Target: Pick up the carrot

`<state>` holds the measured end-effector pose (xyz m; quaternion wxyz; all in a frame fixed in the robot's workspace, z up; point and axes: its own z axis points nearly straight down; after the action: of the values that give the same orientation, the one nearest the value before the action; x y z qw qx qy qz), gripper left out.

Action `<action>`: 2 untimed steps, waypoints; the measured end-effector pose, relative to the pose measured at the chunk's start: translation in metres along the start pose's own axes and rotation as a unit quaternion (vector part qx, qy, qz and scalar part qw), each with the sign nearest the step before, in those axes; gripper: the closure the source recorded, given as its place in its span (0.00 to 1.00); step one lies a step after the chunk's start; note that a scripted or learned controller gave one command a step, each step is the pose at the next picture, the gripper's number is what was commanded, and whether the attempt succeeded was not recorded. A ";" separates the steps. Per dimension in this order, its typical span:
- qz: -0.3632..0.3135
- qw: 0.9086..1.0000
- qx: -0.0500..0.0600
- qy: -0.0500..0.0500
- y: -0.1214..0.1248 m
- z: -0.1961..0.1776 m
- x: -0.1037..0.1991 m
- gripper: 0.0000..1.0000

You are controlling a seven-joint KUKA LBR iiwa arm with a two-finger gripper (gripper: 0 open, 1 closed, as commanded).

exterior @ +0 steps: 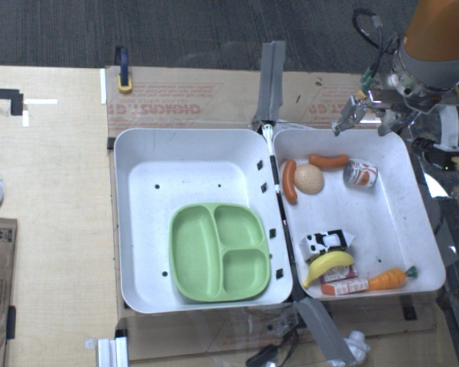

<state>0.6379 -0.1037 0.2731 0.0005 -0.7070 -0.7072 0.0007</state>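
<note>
The carrot [388, 279] lies in the right bin's [421, 205] near right corner, its long axis running along the near wall, green top toward the right wall, tip touching a red box [344, 287]. The tool [367, 115] hangs above the bin's far edge, fingers apart, holding nothing.

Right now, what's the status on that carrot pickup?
Tool open, above right bin's far edge. Carrot untouched at near right corner. Red carton lies against it.

Even overhead light, soft shadows, sharp, slight bin [138, 205] glare
</note>
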 end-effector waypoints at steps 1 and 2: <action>-0.052 0.999 0.001 0.000 -0.051 0.108 -0.009 0.00; -0.247 0.969 0.000 0.000 -0.076 0.082 0.040 0.00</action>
<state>0.5613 -0.0639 0.1916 0.0004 -0.5106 -0.8598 0.0003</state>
